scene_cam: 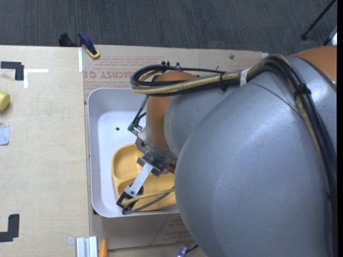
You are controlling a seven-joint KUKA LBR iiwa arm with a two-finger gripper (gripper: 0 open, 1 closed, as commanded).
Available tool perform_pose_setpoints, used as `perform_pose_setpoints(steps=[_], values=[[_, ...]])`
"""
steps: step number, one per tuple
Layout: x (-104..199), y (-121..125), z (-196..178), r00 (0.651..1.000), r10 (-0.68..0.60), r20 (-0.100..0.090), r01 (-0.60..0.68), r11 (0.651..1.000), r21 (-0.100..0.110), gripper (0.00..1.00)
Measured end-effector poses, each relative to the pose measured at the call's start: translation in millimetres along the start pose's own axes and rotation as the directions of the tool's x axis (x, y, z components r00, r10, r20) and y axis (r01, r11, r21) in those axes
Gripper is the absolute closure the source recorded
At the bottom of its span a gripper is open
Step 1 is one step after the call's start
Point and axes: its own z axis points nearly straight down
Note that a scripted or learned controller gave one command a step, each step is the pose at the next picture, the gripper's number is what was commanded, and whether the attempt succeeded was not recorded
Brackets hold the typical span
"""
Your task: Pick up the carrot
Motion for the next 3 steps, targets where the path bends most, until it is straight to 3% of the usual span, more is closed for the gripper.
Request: perform_pose_setpoints(steps=[1,2,3], values=[[14.7,-10.7,-117.6,0.928,0.372,-0.006,-0.372,0.928,-0.001,1.00],[-32.8,27.6,-38.1,0.895,0.446,0.000,-0.446,0.895,0.000,1.00],[14.5,-6.3,54.6,0.913,0.409,-0.017,-0.409,0.913,0.002,1.00]])
